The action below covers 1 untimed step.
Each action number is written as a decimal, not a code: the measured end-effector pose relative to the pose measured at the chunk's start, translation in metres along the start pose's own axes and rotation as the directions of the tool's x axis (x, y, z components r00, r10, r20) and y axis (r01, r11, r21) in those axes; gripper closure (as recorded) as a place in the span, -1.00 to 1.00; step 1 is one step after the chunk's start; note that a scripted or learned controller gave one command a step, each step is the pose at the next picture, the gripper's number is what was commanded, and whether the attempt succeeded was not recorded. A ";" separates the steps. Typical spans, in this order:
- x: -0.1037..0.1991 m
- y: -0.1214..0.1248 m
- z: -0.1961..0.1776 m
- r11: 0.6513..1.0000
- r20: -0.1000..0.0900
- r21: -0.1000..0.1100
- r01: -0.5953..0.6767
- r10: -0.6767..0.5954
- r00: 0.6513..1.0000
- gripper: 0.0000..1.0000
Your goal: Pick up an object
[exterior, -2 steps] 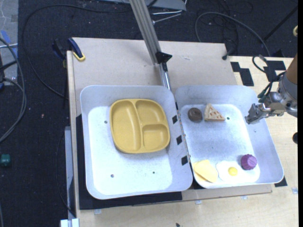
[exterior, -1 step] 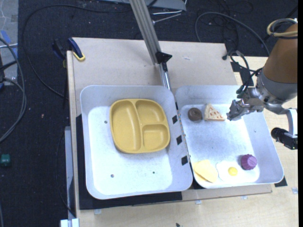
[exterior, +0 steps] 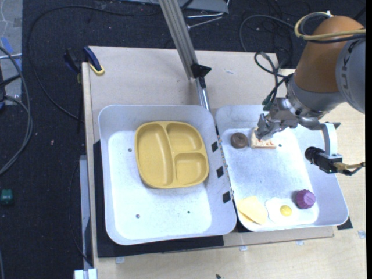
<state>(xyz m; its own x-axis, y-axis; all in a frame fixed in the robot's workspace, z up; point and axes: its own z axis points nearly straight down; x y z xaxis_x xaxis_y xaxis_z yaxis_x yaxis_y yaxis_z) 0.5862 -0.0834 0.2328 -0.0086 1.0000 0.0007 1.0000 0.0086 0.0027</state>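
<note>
My gripper [exterior: 264, 133] hangs low over the far part of the right bin [exterior: 279, 167], right above a small flat piece [exterior: 264, 145] with a pale top and red edge. A brown round piece [exterior: 238, 139] lies just to its left. Near the front of the same bin lie a yellow slice [exterior: 251, 209], a fried egg [exterior: 282, 210] and a purple piece [exterior: 304, 199]. From this angle the fingers' state and any contact with the flat piece cannot be made out.
The left bin [exterior: 116, 202] holds a yellow divided plate [exterior: 172, 154]. A grey metal pole [exterior: 180, 34] slants from the back down to the wall between the bins. Black clips sit on that dividing wall.
</note>
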 end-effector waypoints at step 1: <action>0.049 0.017 -0.009 1.000 -0.001 -0.001 0.000 0.000 1.000 1.00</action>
<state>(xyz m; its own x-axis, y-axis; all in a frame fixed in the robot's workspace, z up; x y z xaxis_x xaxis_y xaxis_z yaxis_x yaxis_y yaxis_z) 0.6032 -0.0345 0.2420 -0.0084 1.0000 0.0013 1.0000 0.0084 0.0036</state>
